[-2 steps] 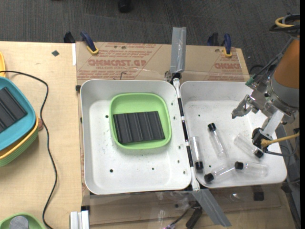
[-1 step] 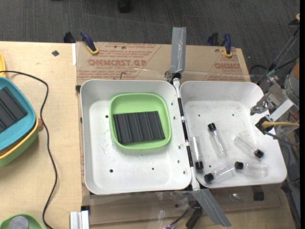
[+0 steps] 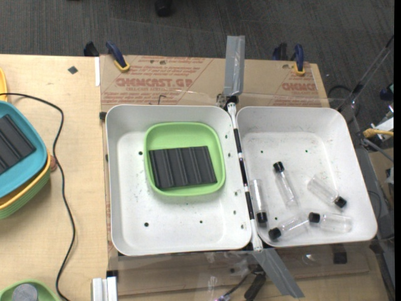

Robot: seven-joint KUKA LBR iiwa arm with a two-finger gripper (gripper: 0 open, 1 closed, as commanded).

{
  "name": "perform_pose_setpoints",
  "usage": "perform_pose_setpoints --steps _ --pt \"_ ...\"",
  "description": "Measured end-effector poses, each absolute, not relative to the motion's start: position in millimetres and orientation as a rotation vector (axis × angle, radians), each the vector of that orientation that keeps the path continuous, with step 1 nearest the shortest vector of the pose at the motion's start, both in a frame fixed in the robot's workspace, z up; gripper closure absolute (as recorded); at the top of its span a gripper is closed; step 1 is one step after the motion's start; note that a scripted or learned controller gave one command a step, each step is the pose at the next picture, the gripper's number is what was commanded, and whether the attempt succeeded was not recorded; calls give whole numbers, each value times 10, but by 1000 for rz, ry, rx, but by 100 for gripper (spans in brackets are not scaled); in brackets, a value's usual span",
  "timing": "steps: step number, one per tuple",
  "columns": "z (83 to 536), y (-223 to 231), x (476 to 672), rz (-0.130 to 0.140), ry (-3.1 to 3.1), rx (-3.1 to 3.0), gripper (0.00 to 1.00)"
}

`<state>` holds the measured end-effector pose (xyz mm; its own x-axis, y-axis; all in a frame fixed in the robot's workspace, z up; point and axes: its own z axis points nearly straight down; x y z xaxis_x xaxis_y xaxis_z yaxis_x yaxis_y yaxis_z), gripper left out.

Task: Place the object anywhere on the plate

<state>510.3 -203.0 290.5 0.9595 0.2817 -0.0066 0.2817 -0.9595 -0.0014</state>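
A square green plate sits in the left white bin, toward its back. A dark ribbed mat lies flat in the plate. In the right white bin lie several clear plastic vials with black caps. One vial lies near the bin's middle, another to its right. A third vial rests along the left wall. Two more, a vial and a vial, lie at the front.
Stacked teal and yellow plates stand on the wooden table at the far left, with a black cable looping beside them. Blue clamps hold cardboard behind the bins. A grey taped post rises at the bins' seam.
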Motion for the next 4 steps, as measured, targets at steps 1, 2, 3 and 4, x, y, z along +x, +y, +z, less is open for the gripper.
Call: perform_pose_setpoints --steps 1,2,3,4 --pt "2936 -2106 4933 11 -322 -3124 0" --pt "2819 -1645 4772 11 -320 -3124 0" --pt "2960 -1079 4778 7 -320 -3125 0" --pt "2959 -1587 4773 9 -313 -3126 0"
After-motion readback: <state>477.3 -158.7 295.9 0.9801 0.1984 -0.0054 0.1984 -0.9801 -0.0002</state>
